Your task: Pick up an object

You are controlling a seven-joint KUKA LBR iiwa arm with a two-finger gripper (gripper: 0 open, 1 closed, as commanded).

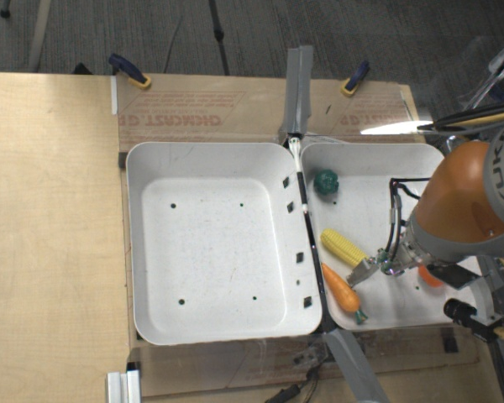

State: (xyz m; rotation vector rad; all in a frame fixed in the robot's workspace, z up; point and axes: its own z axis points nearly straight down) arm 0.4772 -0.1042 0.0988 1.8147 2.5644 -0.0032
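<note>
I am watching the arm [462,196] leaning in from three o'clock over the right bin [361,159], its orange band sitting above the wrist. The gripper [365,271] is hanging low in that bin, toward its five o'clock part, and one slim grey finger [361,273] is pointing out toward nine o'clock. From this angle I cannot tell whether the pincer is spread or pressed together, and I am seeing nothing between its fingers.

The corn cob [343,247] is lying just at eleven o'clock of the fingertip, close beside it. The carrot [341,289] is lying at seven o'clock of the tip, running along the bin's left wall. A green toy [326,183] is resting well apart, up at twelve o'clock. Something small and orange-red [431,279] is peeking out under the wrist at three o'clock of the gripper.

The left bin [151,225] is sitting alongside at nine o'clock.
</note>
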